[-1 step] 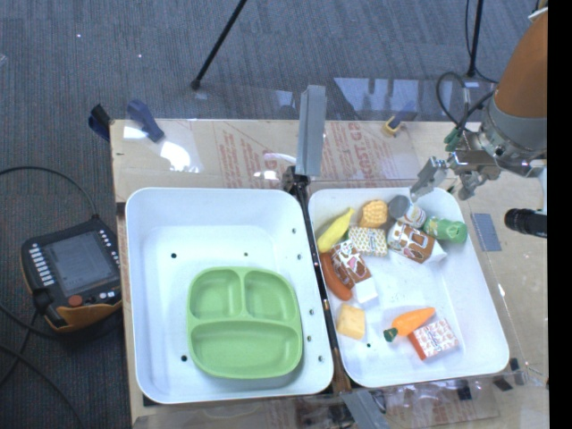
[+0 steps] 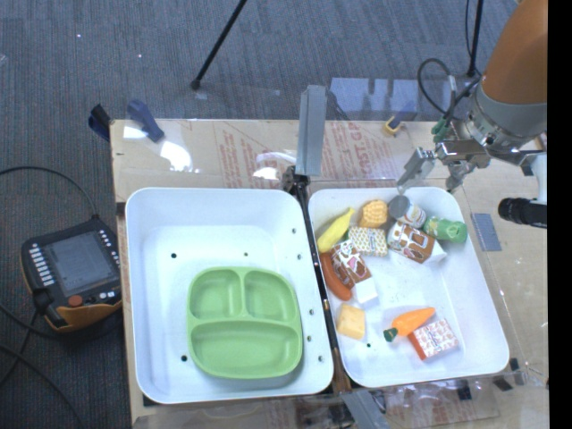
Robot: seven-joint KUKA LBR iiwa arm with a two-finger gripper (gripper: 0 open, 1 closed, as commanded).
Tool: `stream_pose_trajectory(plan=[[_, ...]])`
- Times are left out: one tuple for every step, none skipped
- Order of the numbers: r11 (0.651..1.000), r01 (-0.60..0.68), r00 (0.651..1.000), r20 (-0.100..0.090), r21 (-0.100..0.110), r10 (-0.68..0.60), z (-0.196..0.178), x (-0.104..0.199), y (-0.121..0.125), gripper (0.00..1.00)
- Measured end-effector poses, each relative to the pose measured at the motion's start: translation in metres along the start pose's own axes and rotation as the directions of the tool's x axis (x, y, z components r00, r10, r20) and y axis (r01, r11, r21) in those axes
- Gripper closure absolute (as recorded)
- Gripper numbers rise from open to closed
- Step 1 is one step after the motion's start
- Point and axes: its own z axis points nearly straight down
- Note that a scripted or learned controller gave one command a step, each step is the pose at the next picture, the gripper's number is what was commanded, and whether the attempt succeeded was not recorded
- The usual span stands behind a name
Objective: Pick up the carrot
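Observation:
The carrot (image 2: 415, 319), orange with a dark green stem end, lies flat in the right bin (image 2: 490, 304) toward its front, its stem pointing left. A red-and-white packet (image 2: 435, 338) touches its front side. My gripper (image 2: 435, 173) hangs above the back rim of the right bin, well behind the carrot. Its two fingers are spread apart and nothing is between them.
Behind the carrot lie a banana (image 2: 334, 229), corn (image 2: 374, 212), a small can (image 2: 405, 209), a green toy (image 2: 447, 231), cartons (image 2: 411, 242) and a yellow cheese block (image 2: 352, 322). A green divided plate (image 2: 243, 323) sits in the left bin (image 2: 143, 239).

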Motion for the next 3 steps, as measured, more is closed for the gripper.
stream_pose_trajectory(plan=[[0.992, 0.125, 0.992, -0.007, 0.018, -0.125, 0.147, -0.042, -0.041, 0.00], [0.988, 0.153, 0.988, -0.005, 0.011, -0.153, 0.197, -0.078, -0.112, 0.00], [0.958, 0.285, 0.958, -0.004, 0.002, -0.285, 0.178, -0.080, -0.124, 0.00]])
